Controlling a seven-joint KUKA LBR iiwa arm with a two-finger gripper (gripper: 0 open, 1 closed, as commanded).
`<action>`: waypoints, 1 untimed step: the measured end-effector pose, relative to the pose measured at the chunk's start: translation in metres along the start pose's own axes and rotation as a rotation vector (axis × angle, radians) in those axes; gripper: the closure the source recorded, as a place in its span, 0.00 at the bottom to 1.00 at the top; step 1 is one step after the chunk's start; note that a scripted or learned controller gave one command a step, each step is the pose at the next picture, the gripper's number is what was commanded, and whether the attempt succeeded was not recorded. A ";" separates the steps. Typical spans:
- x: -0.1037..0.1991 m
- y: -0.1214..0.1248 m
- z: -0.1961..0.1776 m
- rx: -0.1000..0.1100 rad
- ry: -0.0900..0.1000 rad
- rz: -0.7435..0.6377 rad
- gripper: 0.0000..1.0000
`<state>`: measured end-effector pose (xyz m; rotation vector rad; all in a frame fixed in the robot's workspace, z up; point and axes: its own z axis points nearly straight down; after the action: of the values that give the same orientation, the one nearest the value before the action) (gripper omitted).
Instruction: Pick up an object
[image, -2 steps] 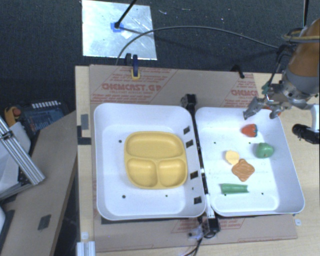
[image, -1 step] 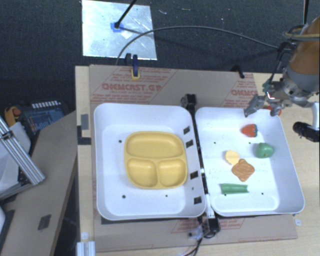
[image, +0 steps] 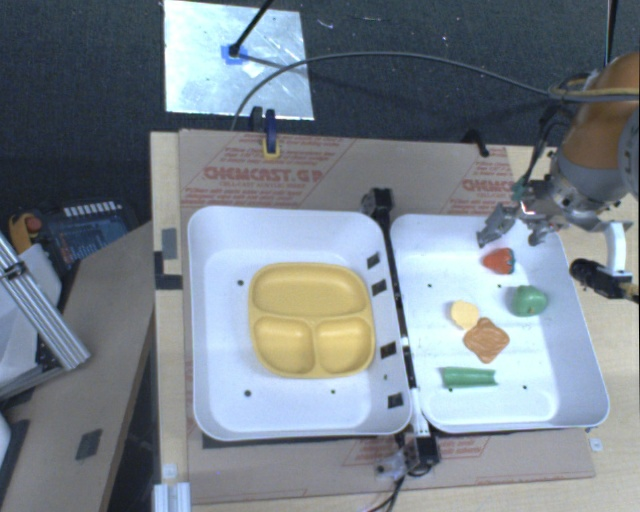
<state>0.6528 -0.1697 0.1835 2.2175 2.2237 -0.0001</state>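
The right bin (image: 570, 400) holds five toy foods; the left bin (image: 215, 250) a yellow tray (image: 305, 318); the pincer (image: 515, 232) hangs spread apart.

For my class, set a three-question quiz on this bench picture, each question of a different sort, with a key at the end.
1. True or false: the yellow tray lies in the left bin.
2. How many small items lie in the right bin?
3. Which item lies closest to the gripper? A) green bean B) red item C) brown biscuit

Key:
1. True; the divided tray sits in the middle of the left bin.
2. Five: the red item, a round green item, a pale yellow piece, the brown biscuit and the green bean.
3. B; the gripper hangs just above the red item, fingers spread, holding nothing.
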 end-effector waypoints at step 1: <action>0.009 -0.003 0.047 0.002 0.001 -0.003 0.00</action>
<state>0.6501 -0.1605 0.1366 2.2157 2.2280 -0.0008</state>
